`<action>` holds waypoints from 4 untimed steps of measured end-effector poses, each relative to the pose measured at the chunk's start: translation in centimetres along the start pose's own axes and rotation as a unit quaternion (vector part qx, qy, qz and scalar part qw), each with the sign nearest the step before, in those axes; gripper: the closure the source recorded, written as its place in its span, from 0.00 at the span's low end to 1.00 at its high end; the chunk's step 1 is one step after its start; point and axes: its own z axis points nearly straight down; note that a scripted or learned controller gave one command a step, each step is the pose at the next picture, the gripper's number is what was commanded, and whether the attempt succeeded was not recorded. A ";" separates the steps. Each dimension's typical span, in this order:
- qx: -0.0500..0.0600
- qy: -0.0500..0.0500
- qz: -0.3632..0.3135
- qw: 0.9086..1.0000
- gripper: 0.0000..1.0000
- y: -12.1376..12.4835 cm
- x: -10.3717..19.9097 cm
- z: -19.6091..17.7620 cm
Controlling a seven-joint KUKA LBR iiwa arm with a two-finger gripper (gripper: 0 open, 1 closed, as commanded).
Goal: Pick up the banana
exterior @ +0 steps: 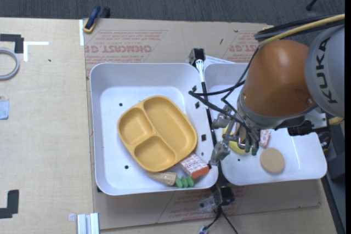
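Arm: grey KUKA arm with its orange band (277, 79) rises closest to the lens, reaching in from the right and covering much of the right bin.

Claw: the claw (237, 142) hangs low over the left part of the right bin (307, 170), below the orange band. Its metal parts and cables crowd together, so I cannot tell how far it is parted or whether it has hold of anything.

Banana: a small yellow piece, which I take for the banana (239, 146), shows right at the claw tip, touching or just under it, inside the right bin. So little of it is visible that its long axis cannot be read.

Key relation: banana lies practically straight beneath the claw, not off to a side; the coming move looks like a descent or a closing, not a sideways reach. Judgement only.

Beside the claw, right: a round tan disc (272, 161) rests in the same bin, near the banana but apart from it.

Beside the claw, left: across the wall between the bins, the left bin (104, 118) holds a yellow divided plate (157, 133); a red-and-white packet (193, 165) and a green item (185, 181) lie nearer the claw, at that bin's lower right.

Desk: cardboard sheet (131, 44) under both bins.

Risk: nudging the tan disc, or closing on nothing.
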 end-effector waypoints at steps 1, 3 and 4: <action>0.000 -0.001 -0.166 0.986 0.00 0.2 -5.4 0.0; 0.000 -0.001 -0.516 0.857 0.00 -1.6 -4.0 0.0; 0.000 -0.001 -0.715 0.699 0.00 -3.0 -2.9 0.0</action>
